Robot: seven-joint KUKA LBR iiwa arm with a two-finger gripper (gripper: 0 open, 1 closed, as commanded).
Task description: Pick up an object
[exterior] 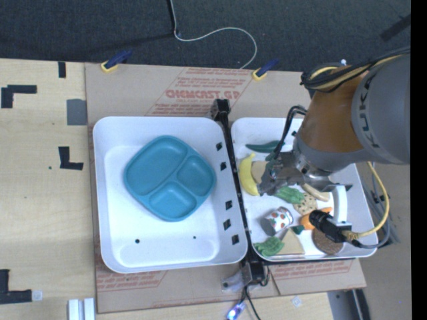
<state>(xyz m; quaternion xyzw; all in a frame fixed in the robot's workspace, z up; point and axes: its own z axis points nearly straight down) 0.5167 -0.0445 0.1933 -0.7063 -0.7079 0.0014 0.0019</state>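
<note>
My gripper (pixel 272 176) hangs low in the right bin (pixel 360 209), over its left half. Its dark fingers sit right beside a yellow banana-shaped piece (pixel 248 175), and I cannot make out how they stand or whether anything is between them. Around it lie a green leafy piece (pixel 265 146) behind, another green piece (pixel 291 195) just right of the fingers, a grey and white object with red dots (pixel 277 219) in front, an orange piece (pixel 307 221), a brown disc (pixel 325 243) and a green piece (pixel 270 247) on a tan slab.
The left bin (pixel 113 245) holds a blue divided plate (pixel 170 177) in its middle. The grey arm with its orange band (pixel 337 115) covers the right bin's back right part. A black divider (pixel 230 172) runs between the bins. Cables loop at the right rim (pixel 380 212).
</note>
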